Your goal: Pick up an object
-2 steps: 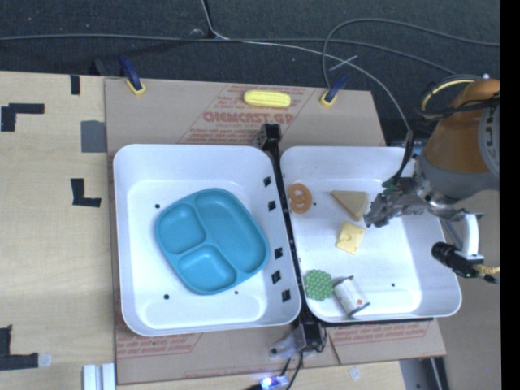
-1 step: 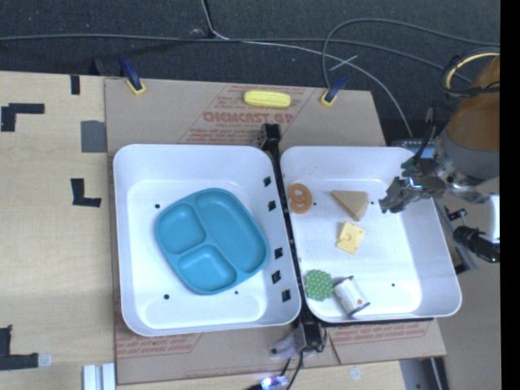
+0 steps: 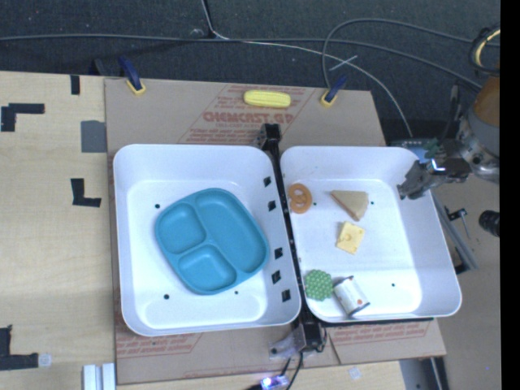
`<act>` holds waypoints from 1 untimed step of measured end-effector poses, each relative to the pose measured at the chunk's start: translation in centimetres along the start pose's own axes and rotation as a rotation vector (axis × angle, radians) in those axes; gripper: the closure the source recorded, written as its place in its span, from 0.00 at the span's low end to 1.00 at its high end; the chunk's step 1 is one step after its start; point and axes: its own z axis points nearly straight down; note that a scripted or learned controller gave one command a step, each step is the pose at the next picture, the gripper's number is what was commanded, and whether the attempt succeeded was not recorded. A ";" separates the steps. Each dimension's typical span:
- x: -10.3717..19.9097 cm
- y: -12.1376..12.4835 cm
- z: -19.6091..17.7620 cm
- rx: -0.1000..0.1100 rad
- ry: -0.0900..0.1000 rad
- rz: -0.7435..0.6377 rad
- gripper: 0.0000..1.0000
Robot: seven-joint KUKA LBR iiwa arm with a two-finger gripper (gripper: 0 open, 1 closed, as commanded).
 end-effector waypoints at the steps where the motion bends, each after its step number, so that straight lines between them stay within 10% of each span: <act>1: 4.7 1.6 2.1 0.007 0.002 -0.004 1.00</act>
